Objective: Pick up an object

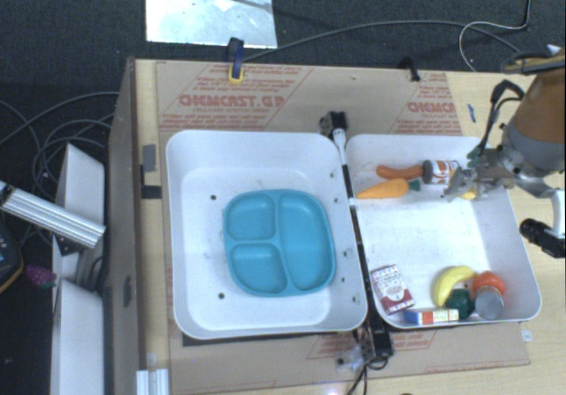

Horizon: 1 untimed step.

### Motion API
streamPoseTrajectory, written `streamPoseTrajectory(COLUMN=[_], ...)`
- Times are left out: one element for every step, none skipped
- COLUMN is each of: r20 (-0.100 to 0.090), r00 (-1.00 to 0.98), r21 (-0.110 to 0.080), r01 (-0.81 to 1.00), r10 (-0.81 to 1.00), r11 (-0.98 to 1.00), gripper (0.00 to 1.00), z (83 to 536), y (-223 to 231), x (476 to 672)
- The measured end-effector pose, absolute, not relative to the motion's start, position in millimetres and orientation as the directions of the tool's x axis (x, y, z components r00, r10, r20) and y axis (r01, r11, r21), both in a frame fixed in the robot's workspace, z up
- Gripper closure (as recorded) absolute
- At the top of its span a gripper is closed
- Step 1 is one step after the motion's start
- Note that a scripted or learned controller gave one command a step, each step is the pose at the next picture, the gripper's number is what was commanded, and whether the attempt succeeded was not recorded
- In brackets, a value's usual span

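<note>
The right white bin (pixel 424 234) holds several small objects. An orange carrot (pixel 385 191) and a darker orange piece (pixel 396 172) lie at its back edge, beside a small brown-and-white bottle (pixel 435 172). My gripper (pixel 462 185) hangs low over the bin's back right corner, just right of the bottle and above a small yellow bit (pixel 470 195). Whether it touches either, I cannot tell. At the front right sit a red-and-white carton (pixel 390 285), a yellow fruit (pixel 453 279), an orange ball (pixel 488 281), a green piece (pixel 459 301) and a grey can (pixel 489 302).
The left white bin (pixel 190 208) holds a blue divided plate (pixel 279 240). A flat red, white and blue box (pixel 432 316) lies along the right bin's front wall. The arm (pixel 535 132) leans in over the right bin's right wall. Cables run behind the bench.
</note>
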<state>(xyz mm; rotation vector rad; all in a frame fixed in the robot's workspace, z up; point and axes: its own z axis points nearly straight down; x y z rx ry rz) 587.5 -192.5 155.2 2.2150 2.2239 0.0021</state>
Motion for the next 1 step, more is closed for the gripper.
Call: streamPoseTrajectory(r20=[0.006], r00=[0.001], r21=[-0.035], r01=[0.999], r10=[1.000], r11=[-0.001], gripper=[1.00], z=[80.7], y=[-192.0], x=[624.7])
